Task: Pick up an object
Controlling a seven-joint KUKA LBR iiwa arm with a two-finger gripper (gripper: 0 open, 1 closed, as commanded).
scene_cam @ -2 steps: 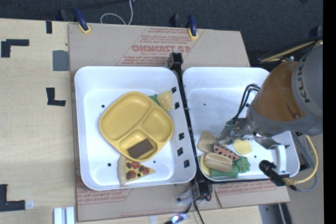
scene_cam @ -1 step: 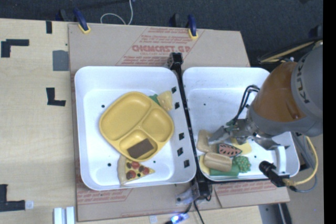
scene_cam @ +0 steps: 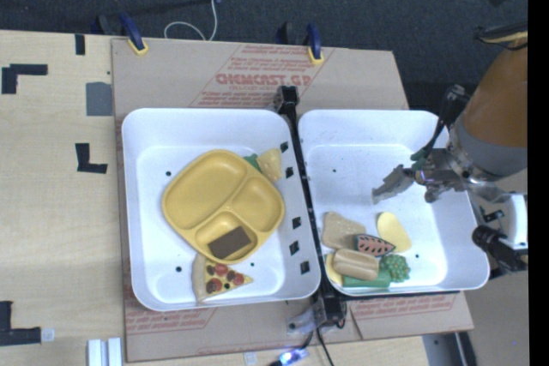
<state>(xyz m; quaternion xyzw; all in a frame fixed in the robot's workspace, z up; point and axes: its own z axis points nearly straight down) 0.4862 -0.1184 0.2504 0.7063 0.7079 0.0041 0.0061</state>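
White toy food sits piled in the right bin's [scene_cam: 429,133] front corner: bread [scene_cam: 341,229], watermelon slice [scene_cam: 376,244], broccoli [scene_cam: 396,267]. Just above, the gripper [scene_cam: 388,184] hangs wide and holds nothing. I think it must drop lower, then squeeze.

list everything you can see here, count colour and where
bins: 2, white, side by side on the bench
divided tray: 1, yellow, left bin
brown block: 1, in the tray's front compartment
pizza slice: 1, tan with red spots, left bin, front of the tray
toy food pile: several pieces, tan, yellow, red, green, right bin's front
clamps: 2, blue and yellow, cardboard's far edge
arm: 1, grey and orange, from the right
gripper: 1, grey, over the right bin, nothing between its fingers
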